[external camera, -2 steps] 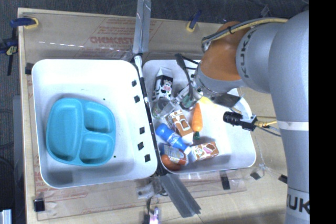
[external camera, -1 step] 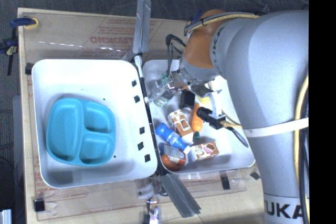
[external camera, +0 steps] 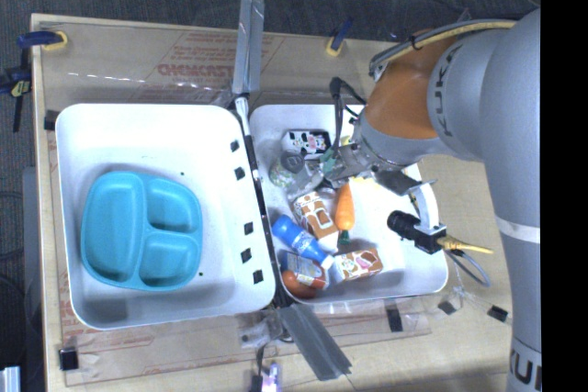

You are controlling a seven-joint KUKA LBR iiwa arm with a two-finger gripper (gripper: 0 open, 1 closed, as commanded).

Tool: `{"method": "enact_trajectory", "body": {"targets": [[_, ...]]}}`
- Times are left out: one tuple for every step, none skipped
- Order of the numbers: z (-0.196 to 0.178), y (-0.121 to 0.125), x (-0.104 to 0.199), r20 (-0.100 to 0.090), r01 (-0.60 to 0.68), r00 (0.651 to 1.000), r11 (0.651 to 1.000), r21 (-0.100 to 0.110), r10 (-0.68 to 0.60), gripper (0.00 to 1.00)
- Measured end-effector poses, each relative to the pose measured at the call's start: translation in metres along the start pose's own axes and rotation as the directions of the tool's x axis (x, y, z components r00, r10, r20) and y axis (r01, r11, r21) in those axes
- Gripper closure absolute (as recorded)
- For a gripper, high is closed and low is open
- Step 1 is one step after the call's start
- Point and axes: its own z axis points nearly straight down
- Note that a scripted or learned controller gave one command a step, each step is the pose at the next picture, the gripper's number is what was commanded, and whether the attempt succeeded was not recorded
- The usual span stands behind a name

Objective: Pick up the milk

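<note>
Grey arm (external camera: 478, 87) reaches into the right bin (external camera: 418, 275), near the milk (external camera: 306, 141). Whether its fingers are released or clenched, I cannot tell.

Reads "KUKA" in grey capitals on the arm's orange band (external camera: 432, 101), lettering turned sideways. Again part of "KUKA" low on the arm's grey casing (external camera: 522, 370), cut by the frame edge. Red mirrored print on the bench board (external camera: 197, 60) just above the left bin (external camera: 69, 128), too faint to make out. Printing on the cartons, too small to read.
</note>
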Motion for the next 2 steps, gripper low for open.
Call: {"method": "enact_trajectory", "body": {"targets": [[0.0624, -0.0008, -0.0166, 0.003, 0.163, 0.987, 0.987, -0.004, -0.163, 0.0], [0.0533, -0.001, -0.0165, 0.002, 0.167, 0.986, 0.986, -0.002, -0.167, 1.0]]}}
